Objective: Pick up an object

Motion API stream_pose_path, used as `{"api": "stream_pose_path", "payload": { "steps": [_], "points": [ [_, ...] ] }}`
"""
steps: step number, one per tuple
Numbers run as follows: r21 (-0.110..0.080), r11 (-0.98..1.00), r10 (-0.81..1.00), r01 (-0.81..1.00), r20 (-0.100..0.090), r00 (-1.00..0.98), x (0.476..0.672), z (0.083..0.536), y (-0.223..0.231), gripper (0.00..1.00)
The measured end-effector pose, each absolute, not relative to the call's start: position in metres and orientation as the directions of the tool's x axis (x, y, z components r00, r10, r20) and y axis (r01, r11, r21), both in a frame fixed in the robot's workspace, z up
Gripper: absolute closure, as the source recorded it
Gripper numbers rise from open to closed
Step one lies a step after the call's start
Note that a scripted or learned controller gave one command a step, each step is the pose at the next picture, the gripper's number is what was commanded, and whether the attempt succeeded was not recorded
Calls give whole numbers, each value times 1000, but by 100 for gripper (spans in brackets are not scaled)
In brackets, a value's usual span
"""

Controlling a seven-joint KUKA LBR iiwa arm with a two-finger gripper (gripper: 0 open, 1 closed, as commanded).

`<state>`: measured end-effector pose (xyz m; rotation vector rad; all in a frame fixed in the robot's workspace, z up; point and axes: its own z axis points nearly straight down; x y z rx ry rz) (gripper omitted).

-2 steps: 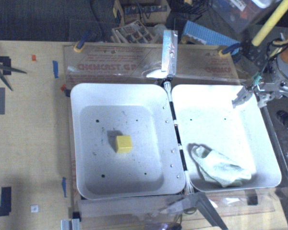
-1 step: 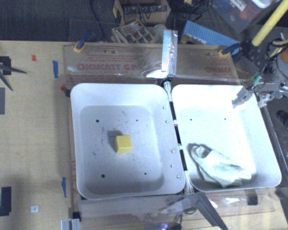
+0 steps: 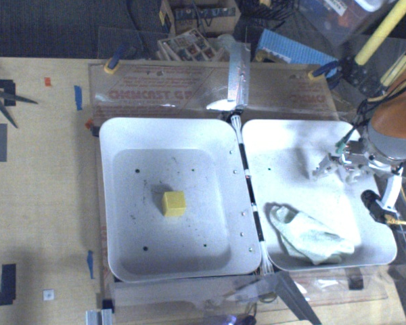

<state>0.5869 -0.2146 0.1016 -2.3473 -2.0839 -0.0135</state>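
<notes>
Cluttered workbench (image 3: 40, 202), wooden top, boxes and cables piled along the far edge at 12 o'clock. Two shallow white bins parked side by side in the middle.

Nothing picked up yet, judging by the scene. Two candidates lying around: a small yellow cube (image 3: 174, 203) sitting flat near the centre of the left bin (image 3: 115, 141), and a crumpled whitish cloth or bag (image 3: 310, 235) slumped at about 6 o'clock in the right bin (image 3: 386, 249), touching or nearly touching the near wall. Which one counts as the target, hard to say. Probably the cloth, given the arm's side.

Gripper (image 3: 338, 166) hanging over the right bin around 2 o'clock from that bin's centre, well apart from the cloth and nowhere near the cube. Fingers spread apart by the look of it, nothing between them. So basically the whole job left: approach, descend, close, lift.

Room-wise: plenty of bare floor around the cube on every side, easy drop-in from above. Cloth trickier, hugging the near rim, with the divider between the bins at its 9 o'clock. Best opening toward 12 o'clock of it, where the bin floor lies bare. Soft and floppy too, so likely to slip from a pinch.
</notes>
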Motion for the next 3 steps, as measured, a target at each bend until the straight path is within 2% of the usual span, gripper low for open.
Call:
{"api": "stream_pose_path", "payload": {
  "steps": [1, 2, 3],
  "points": [
    [5, -444, 896, 896, 1, 444, 643, 86, -164, 0],
    [7, -439, 899, 899, 1, 439, 645, 97, -163, 100],
    [-1, -535, 845, 845, -1, 535, 646, 169, -195, 100]
  ]
}}
